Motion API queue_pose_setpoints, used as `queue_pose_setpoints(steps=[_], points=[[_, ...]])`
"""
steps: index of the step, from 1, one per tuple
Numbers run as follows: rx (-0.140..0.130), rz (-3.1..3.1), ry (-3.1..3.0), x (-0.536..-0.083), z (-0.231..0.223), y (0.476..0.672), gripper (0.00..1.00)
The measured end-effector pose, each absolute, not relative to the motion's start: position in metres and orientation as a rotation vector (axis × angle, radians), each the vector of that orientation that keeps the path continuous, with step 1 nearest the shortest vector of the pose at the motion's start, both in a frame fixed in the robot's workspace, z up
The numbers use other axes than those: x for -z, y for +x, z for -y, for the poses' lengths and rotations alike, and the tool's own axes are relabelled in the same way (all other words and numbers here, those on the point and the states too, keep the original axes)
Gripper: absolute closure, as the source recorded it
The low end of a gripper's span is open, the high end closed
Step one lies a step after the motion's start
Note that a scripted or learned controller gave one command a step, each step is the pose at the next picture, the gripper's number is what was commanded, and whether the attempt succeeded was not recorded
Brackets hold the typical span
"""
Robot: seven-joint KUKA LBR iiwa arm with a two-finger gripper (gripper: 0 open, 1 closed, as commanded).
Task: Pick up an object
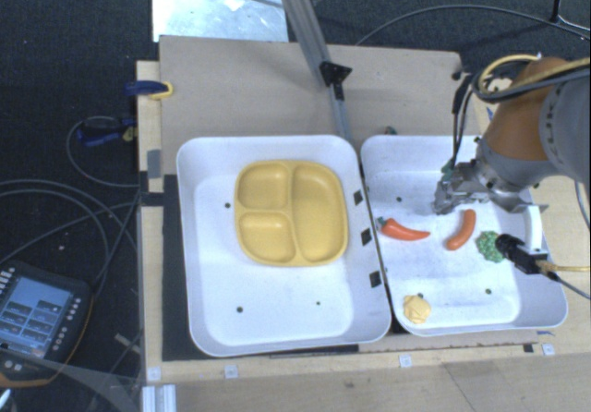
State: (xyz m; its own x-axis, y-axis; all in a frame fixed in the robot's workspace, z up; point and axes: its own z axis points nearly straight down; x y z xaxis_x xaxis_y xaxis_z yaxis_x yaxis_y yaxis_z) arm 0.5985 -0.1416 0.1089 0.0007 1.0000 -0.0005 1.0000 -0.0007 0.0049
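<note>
**Arm low over the right bin, no catch visible**

The likeliest target is the sausage [460, 229], a short orange-brown link lying at a slant on the floor of the right bin [480, 313], toward its 3 o'clock side. It looks smooth and rounded, so it may roll or slip from a pinch. The gripper [450, 196] sits just at its 11 o'clock, low over the bin floor, probably because the arm is set for a grasp here (whether its fingers are spread or closed, I cannot tell, and nothing shows between them).

At the sausage's 9 o'clock lies a carrot [404, 230], orange with a green tip, apart from it. At its 3 o'clock, just beside, is a green broccoli piece [490, 247]. A pale yellow lumpy toy [417, 309] rests at the bin's 7 o'clock corner.

The left bin [212, 309] holds a yellow divided plate [290, 212], well apart from the work.
</note>
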Motion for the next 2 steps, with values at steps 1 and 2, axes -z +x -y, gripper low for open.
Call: queue_pose_setpoints(steps=[1,2], points=[[-0.005,-2.217,2.218,-0.161,0.146,0.591,1.00],[-0.008,-2.223,2.209,-0.226,0.145,0.595,1.00]])
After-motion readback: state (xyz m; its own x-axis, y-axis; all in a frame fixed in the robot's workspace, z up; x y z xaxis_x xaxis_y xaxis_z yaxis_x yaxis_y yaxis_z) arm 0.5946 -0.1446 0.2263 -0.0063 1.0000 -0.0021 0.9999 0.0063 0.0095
